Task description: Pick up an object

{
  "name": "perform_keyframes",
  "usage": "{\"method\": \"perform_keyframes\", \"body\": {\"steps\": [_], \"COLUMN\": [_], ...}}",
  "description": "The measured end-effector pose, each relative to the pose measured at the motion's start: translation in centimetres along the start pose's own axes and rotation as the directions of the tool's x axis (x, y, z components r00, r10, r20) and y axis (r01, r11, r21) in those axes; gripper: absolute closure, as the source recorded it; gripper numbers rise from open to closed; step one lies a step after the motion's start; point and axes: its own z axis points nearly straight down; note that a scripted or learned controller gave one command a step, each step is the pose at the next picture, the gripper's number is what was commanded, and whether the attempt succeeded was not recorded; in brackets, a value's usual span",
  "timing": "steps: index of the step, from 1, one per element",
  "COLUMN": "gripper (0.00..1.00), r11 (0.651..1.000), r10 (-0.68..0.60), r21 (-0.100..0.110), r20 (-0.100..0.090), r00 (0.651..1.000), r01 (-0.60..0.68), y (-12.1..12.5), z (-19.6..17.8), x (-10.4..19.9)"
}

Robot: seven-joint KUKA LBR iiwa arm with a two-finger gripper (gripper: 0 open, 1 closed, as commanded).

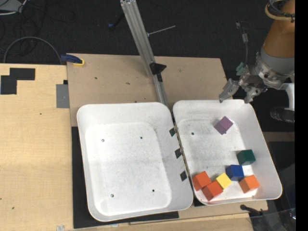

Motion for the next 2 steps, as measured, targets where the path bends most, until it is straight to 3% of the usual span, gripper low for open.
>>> {"method": "perform_keyframes", "body": {"steps": [1,2], "gripper": [0.00,0.00], "r11": [1.000,1.000], "r10": [0.005,0.010], "r21": [0.005,0.001], "r20": [-0.002,0.000], "r00": [1.000,1.000], "r01": [-0.005,-0.010], "y": [2.0,1.0], "z": [14.7,15.3], "x": [4.5,1.2]}}
